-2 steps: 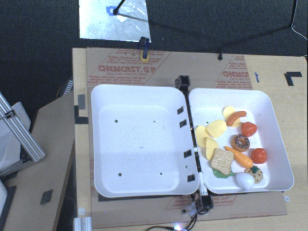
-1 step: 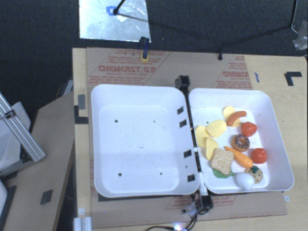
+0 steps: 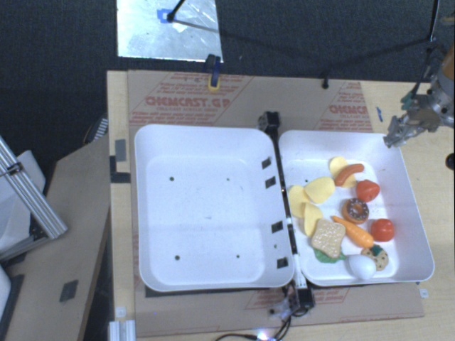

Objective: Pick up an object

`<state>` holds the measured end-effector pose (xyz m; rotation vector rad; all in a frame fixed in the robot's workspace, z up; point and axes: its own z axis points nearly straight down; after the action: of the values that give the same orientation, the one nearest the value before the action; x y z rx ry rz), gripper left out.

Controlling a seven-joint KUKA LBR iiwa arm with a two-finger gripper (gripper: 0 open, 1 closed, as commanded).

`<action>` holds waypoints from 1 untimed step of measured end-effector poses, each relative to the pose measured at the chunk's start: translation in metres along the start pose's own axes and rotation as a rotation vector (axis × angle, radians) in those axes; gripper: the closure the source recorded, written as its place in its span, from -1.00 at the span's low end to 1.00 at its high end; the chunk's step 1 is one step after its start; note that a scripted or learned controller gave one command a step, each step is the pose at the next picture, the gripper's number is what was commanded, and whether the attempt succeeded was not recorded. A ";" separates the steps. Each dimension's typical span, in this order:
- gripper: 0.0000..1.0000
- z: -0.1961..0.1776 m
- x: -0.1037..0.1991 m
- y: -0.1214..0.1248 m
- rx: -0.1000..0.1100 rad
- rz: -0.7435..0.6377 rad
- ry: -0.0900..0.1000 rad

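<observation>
Gripper (image 3: 398, 135) hovers, seemingly bare, by right bin (image 3: 412, 212) holding toy food (image 3: 346, 215).

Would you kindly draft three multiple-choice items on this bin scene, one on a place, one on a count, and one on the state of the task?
1. Where do the toy food pieces lie?
A. In the left shallow white bin
B. In the right shallow white bin
C. On the brown cardboard sheet

2. How many round red tomato-like toys are there?
A. Two
B. Four
C. None

3. Where is the two-finger gripper?
A. Pressed onto the brown ringed toy doughnut
B. Inside the left bin
C. Beyond the right bin's far right corner, away from the food

Answers:
1 B: the pieces cluster in the right shallow white bin.
2 A: two round red tomato-like toys show.
3 C: the two-finger gripper sits outside that corner, apart from the brown ringed toy doughnut.
</observation>
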<state>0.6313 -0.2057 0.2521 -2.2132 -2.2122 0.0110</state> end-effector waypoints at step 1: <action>1.00 -0.144 0.027 0.038 -0.033 -0.009 -0.009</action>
<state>0.6715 -0.1789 0.3956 -2.2245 -2.2426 -0.0159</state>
